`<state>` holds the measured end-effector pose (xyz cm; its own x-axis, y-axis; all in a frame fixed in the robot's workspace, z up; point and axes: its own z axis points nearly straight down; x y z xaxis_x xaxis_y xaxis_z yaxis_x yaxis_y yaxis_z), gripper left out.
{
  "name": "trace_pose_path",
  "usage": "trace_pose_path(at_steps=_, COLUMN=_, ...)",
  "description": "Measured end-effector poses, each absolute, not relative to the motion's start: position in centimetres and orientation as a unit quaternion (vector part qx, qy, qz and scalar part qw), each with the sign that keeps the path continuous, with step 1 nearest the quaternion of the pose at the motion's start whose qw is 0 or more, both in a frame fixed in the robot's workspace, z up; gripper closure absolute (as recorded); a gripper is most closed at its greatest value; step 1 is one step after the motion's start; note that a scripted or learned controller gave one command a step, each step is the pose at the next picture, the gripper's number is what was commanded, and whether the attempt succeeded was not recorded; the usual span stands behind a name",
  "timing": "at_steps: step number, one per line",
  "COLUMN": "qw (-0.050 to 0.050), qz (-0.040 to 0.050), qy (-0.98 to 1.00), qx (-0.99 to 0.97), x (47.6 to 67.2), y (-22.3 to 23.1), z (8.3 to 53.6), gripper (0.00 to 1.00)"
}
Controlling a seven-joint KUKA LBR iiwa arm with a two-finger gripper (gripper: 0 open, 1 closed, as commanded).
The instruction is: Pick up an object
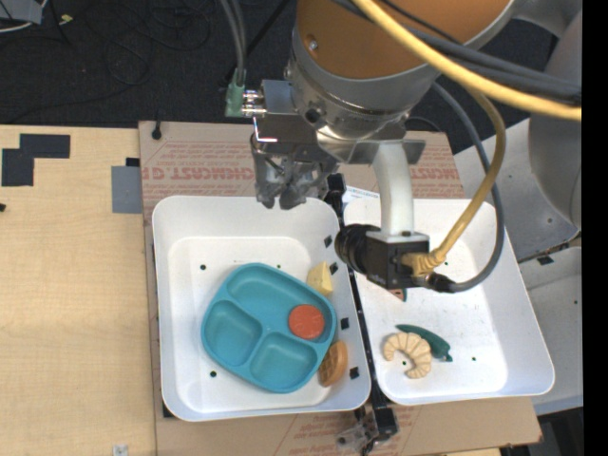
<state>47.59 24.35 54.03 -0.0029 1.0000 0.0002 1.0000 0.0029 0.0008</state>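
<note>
Tan croissant (408, 353) lies near the front of the right bin (518, 350), a dark green piece (429, 339) touching it. Beside them, the left bin (180, 255) holds a blue divided tray (237, 335) carrying a red disc (306, 322). Farther back, the gripper (290, 186) hangs over that bin's far rim; whether it is spread or closed cannot be told.

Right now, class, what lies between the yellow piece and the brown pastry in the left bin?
In the camera view, a corner of the blue tray, bearing an orange-red disc, separates the yellow piece from the brown pastry.
</note>
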Motion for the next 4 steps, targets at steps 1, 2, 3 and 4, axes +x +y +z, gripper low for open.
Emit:
trace_pose_path(at_steps=1, qw=-0.002, qz=-0.0042, qy=0.711, qx=0.704, x=47.5, y=24.5, z=54.7, gripper=1.0)
trace_pose_path(at_steps=2, qw=-0.003, qz=-0.0099, qy=0.707, qx=0.707, x=50.8, y=24.3, z=31.5, gripper=1.0)
trace_pose_path(at_steps=3, qw=0.002, qz=0.0058, qy=0.708, qx=0.706, x=49.7, y=24.3, z=46.4, gripper=1.0)
trace_pose_path(at_steps=4, qw=0.0, qz=0.0021, qy=0.708, qx=0.706, x=47.5, y=24.3, z=54.3, gripper=1.0)
